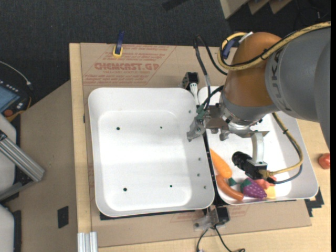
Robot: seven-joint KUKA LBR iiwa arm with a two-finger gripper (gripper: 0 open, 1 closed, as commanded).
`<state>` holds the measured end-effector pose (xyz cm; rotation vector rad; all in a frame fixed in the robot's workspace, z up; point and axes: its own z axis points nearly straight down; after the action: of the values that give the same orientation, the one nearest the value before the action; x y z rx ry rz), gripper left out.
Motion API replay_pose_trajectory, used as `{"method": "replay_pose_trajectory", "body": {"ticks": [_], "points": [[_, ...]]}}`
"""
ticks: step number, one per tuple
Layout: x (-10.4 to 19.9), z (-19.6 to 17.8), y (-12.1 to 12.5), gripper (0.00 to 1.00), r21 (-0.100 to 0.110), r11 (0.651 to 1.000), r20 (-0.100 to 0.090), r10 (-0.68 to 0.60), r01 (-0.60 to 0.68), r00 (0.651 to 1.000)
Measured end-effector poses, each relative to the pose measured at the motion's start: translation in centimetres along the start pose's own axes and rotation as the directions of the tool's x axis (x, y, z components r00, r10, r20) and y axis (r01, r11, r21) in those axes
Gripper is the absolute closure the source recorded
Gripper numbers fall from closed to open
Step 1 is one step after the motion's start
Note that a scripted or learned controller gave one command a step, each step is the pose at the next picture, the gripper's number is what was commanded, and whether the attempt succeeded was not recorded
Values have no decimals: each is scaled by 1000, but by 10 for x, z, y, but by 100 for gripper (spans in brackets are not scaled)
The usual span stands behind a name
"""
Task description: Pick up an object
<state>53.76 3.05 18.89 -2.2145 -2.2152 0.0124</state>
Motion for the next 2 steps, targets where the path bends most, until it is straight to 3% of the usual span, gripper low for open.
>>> {"method": "replay_pose_trajectory", "body": {"ticks": [1,2], "points": [[-1,-15,3,100,-14,1000,1,2,-2,1000],[43,-149,66,100,-30,1000,-2,-5,5,1000]]}}
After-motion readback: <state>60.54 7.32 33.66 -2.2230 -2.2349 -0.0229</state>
